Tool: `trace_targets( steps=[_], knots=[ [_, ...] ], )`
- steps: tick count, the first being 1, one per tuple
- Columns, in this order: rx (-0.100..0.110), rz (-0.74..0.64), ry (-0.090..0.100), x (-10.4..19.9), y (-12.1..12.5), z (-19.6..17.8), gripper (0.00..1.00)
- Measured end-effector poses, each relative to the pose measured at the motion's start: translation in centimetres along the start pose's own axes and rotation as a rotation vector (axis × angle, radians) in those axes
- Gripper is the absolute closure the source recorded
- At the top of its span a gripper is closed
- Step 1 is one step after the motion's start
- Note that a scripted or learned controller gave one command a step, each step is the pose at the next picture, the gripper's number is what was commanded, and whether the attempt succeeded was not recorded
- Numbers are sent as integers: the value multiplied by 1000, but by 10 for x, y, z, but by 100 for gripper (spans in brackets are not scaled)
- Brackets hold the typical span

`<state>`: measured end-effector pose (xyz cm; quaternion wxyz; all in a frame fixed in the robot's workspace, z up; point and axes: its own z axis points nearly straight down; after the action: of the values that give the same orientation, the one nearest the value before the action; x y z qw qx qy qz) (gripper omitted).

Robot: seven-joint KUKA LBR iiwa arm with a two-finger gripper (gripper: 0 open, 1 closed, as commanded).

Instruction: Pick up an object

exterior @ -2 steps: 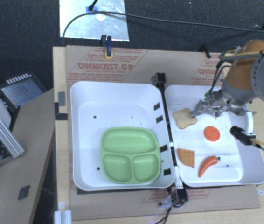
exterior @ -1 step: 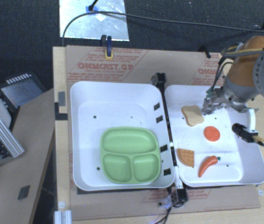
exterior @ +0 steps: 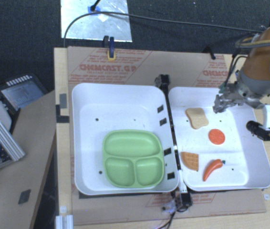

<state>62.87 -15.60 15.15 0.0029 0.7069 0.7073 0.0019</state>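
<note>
Just left of claw (exterior: pixel 219 105), bread slice (exterior: pixel 197 118)

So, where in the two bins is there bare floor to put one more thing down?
Left bin: the far half, behind the green tray. Right bin: a near-right patch beside the pepper. Crowded: the middle, around the bread, tomato slice and waffle.

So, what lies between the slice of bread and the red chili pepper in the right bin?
In the camera view, the round red tomato slice lies between the bread slice and the chili pepper.
</note>
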Motion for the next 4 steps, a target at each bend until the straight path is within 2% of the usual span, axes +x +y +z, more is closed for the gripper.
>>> trace_targets(
  steps=[1,4],
  knots=[
    [-1,-4,0,0,2,-55,100],
    [6,-8,4,130,-57,-85,100]
  ],
)
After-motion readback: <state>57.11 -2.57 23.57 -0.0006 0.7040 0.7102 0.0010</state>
